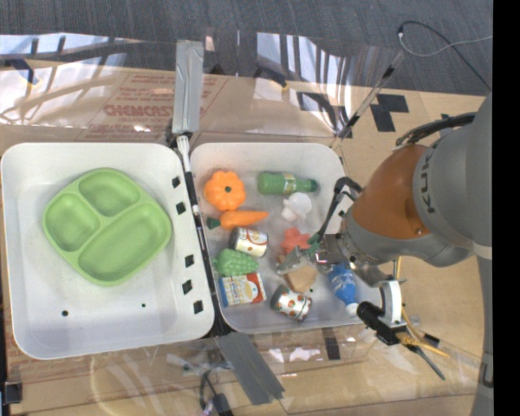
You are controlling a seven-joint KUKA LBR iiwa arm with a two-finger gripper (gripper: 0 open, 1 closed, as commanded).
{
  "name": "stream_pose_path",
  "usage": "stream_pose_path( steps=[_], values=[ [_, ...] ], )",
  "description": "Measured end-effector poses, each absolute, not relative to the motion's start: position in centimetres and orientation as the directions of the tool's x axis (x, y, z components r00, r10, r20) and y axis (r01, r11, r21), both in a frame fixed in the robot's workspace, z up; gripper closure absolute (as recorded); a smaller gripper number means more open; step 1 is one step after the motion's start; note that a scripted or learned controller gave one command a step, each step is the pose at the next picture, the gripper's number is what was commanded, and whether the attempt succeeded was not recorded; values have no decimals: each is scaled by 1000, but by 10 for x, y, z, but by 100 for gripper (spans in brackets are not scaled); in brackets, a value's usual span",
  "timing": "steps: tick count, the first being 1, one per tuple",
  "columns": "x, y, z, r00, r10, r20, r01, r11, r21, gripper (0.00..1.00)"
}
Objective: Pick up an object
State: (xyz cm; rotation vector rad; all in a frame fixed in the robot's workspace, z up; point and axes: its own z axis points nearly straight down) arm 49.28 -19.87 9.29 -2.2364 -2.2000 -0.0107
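You see a green plate (pixel 107 225) in the left bin (pixel 17 258). In the right bin (pixel 269 154), the orange pumpkin (pixel 224 190) sits at 10 o'clock, a carrot (pixel 243 218) just below it, and a green bottle (pixel 286 183) at 12 o'clock. The claw (pixel 316 254) is low at 4 o'clock, beside a blue bottle (pixel 343 285). You cannot tell its state.

- light green three-compartment plastic plate (pixel 107 225): well left of the gripper (pixel 316 251), lying flat
- shallow white plastic left bin (pixel 17 232): holds the plate, far left of the gripper
- brown printed cardboard sheet (pixel 113 102): up-left of the gripper, beyond the bin
- grey tape strip (pixel 187 85): on the cardboard, up-left of the gripper
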Motion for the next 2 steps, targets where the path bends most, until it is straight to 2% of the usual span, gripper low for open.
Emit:
stream_pose_path(
  steps=[1, 2],
  values=[
    [478, -194, 96, 79, 997, 6, 997, -79, -3, 0],
    [546, -175, 108, -172, 985, 0, 985, 172, 0, 0]
  ],
)
